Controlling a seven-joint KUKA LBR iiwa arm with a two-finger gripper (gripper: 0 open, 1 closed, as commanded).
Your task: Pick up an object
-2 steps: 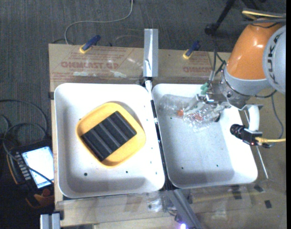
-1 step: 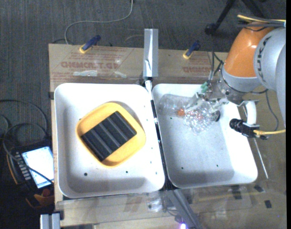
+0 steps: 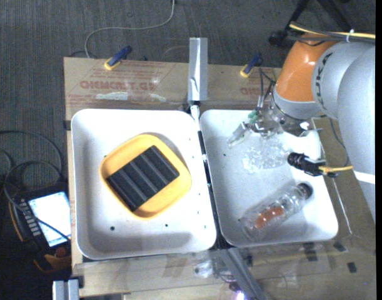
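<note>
clear plastic bottle (image 3: 277, 210) lying in right bin (image 3: 231, 167), crinkled clear wrap (image 3: 264, 153) under jaws (image 3: 261, 122), grip state unclear

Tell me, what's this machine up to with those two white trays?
The robot arm reaches in from the right, its gripper low over the far end of the right bin. Just beside it lies a crinkly clear plastic piece, and nearer the front a clear bottle. A yellow and black pad lies in the left bin.

Dark grey carpet (image 3: 40, 24) surrounds the counter (image 3: 134, 83), whose brown board top carries blue-and-yellow clamps (image 3: 117, 57); thin cables (image 3: 134, 27) trail across the floor behind.
</note>
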